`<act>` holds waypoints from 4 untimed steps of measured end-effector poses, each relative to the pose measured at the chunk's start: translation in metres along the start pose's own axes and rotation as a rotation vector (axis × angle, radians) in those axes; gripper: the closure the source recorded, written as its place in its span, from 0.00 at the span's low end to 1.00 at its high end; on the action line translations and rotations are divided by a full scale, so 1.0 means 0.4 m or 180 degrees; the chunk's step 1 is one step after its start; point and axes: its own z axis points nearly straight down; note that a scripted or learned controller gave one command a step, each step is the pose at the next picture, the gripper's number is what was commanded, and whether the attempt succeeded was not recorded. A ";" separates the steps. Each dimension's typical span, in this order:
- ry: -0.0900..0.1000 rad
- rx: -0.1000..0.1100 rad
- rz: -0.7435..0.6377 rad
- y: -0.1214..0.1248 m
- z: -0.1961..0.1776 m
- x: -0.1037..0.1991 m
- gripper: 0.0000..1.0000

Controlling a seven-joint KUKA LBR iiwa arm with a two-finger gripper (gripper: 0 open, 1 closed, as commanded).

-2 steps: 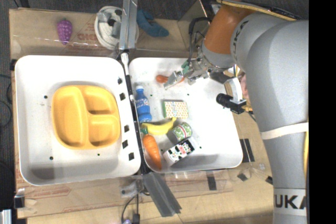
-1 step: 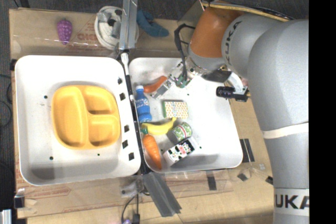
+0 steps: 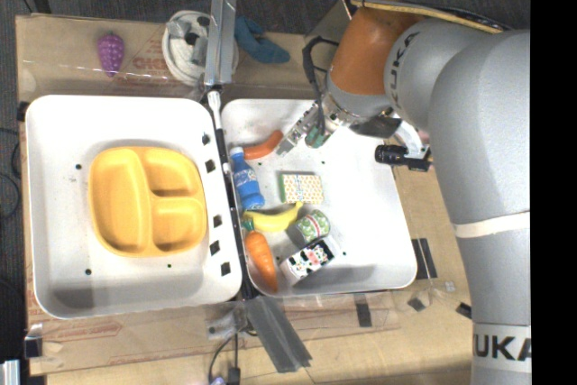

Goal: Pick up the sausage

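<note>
In the right bin (image 3: pixel 397 221), a carrot (image 3: pixel 261 255), banana (image 3: pixel 273 216) and blue bottle (image 3: pixel 243 180) line the divider side — beyond them, the orange-red sausage (image 3: pixel 263 146) lies near the far wall, the gripper (image 3: pixel 300 132) poised just beside its right end, grip state impossible to tell.

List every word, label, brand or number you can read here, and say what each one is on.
"UKA" in dark letters on the grey arm at the lower right; the picture's edge cuts the word.
Red print on the bench board near the purple grapes: too blurred to read.
Patterned box, green can and black-and-white carton in the right bin: print too small to read.
</note>
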 end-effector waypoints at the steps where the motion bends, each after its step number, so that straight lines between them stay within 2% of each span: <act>1: 0.0015 0.0011 0.1425 0.036 0.032 0.121 1.00; 2: 0.0008 0.0004 0.2903 0.232 -0.223 0.244 1.00; 3: 0.0009 0.0004 0.2269 -0.074 -0.221 0.364 1.00; 4: 0.0008 0.0004 0.2268 -0.073 -0.221 0.364 0.00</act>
